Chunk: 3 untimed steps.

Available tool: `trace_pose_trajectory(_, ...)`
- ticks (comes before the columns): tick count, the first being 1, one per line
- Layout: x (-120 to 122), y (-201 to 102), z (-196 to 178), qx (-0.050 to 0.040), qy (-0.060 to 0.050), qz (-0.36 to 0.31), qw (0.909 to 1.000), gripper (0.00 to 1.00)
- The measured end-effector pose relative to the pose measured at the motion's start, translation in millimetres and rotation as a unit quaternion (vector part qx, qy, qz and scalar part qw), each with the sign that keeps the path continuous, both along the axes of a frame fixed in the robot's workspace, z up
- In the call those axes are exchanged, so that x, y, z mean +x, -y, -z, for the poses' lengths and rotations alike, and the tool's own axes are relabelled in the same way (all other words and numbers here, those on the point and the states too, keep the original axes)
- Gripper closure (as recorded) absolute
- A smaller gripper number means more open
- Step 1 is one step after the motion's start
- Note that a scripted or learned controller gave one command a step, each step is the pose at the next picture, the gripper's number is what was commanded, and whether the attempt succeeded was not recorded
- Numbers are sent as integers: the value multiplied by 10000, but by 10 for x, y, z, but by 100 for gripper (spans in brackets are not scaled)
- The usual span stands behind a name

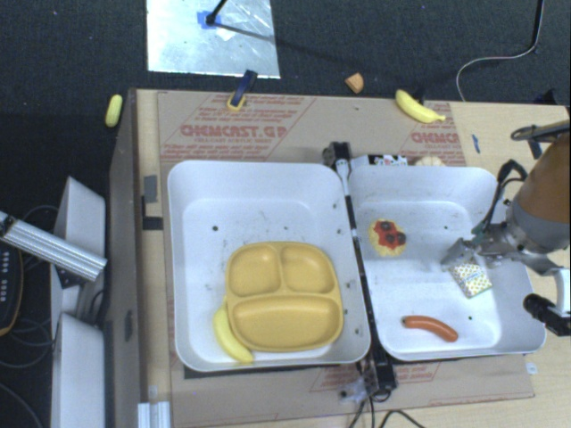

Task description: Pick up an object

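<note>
Cardboard-covered surface (294, 119) with two shallow white bins, grey arm's pincer (466, 257) low in right bin (482, 185), finger state unclear, touching small patterned packet (471, 280), near red sausage (430, 327)

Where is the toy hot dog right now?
The orange-red toy hot dog lies in the right white bin, near its front edge, below the small patterned packet.

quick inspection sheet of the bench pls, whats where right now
surface: cardboard-covered bench bearing left bin and right bin
job's things: yellow divided plate and banana in the left bin; pizza toy, hot dog, patterned packet in the right bin
clutter: second banana on the bench behind the bins
grippers: gripper low above the packet
cables: white cable on the floor
surroundings: dark carpet, silver sheet
</note>
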<state>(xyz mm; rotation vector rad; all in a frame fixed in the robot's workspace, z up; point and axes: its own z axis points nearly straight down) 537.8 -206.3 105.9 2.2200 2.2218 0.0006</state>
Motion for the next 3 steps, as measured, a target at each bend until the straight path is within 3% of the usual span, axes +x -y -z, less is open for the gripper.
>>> trace_pose_trajectory(1,-25,-1,146,1,0,0,10000,0)
trace_pose_trajectory(2,-12,3,35,-5,20,-5,10000,100)
trace_pose_trajectory(3,425,-1458,-794,15,18,-25,10000,100)
